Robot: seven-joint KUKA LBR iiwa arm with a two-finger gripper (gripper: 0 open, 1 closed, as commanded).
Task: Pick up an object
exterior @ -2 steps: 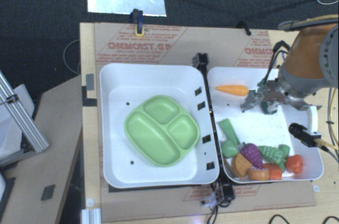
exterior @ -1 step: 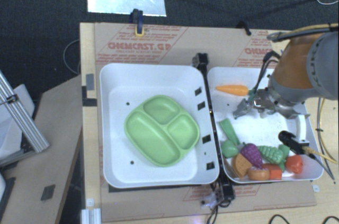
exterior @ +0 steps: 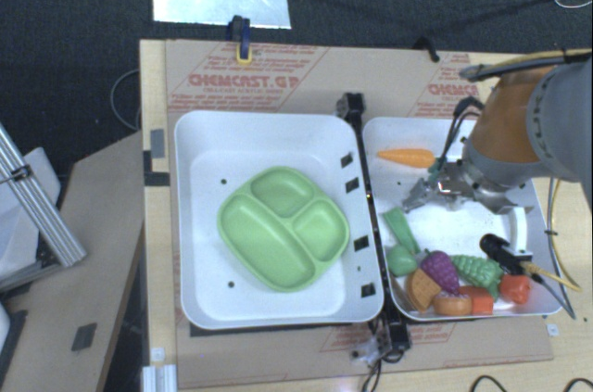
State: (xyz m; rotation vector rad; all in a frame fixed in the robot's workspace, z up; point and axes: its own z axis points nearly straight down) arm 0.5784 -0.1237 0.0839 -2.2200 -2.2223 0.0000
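Grey arm (exterior: 547, 126) hides right bin's (exterior: 389, 132) corner.

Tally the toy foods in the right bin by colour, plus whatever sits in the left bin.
Orange: 3, carrot, bread, roll
Green: 2, pepper, corn
Purple: 1, grapes
Red: 2, tomato, block
Left bin: 1, plate
Total: 9

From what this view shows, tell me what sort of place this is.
Probably a robot lab's grasping test bench, not a kitchen. Two white bins sit clamped on a board, toy food is piled in the right one, and the arm reaches over it.
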